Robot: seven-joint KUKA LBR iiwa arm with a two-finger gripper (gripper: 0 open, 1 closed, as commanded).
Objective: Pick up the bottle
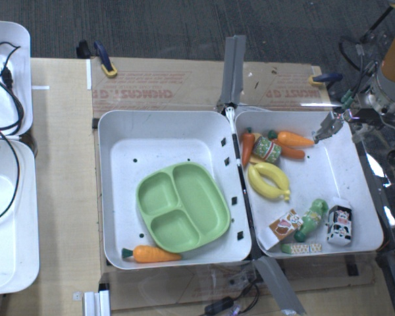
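While the gripper (324, 129) hangs over the right bin's (365, 176) far right corner, I cannot tell how it is set, and nothing shows in its grasp. Toward seven o'clock from it, well apart, the green bottle (312, 218) lies near the front wall, between a small carton (286, 224) and a cow-print milk carton (340, 225).

The bottle (311, 220) is green, the divided plate (182, 207) a paler green, and the bananas (269, 180) yellow. The carrots (151, 254) are orange, the small carton (340, 226) is white with black cow patches, and both bins (118, 176) are white on a pale wood surface (59, 176).
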